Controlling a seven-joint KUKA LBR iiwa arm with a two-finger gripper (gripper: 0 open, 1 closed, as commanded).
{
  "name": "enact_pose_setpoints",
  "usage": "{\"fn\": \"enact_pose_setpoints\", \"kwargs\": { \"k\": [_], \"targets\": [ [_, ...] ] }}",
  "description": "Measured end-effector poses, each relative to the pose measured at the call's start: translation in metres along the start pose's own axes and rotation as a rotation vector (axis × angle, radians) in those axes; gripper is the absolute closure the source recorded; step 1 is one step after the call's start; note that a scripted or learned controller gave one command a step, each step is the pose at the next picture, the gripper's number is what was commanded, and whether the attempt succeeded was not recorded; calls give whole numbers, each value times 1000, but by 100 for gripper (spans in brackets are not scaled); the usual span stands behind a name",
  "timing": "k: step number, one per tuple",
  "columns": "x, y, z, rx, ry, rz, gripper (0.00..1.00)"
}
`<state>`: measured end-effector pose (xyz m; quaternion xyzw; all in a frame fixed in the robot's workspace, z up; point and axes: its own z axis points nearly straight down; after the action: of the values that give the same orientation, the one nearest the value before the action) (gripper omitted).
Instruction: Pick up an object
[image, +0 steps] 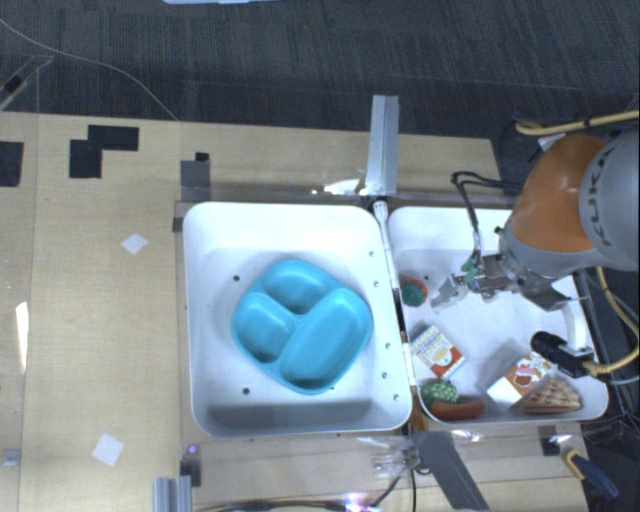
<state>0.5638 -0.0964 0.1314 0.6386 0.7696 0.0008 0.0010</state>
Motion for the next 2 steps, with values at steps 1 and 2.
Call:
{"fn": "enact_pose_setpoints", "kwargs": {
  "k": [1, 2],
  "targets": [
    [17, -49, 35, -31, -11, -183, 0],
    [-49, -78, 35, -24, -13, -305, 0]
  ]
}}
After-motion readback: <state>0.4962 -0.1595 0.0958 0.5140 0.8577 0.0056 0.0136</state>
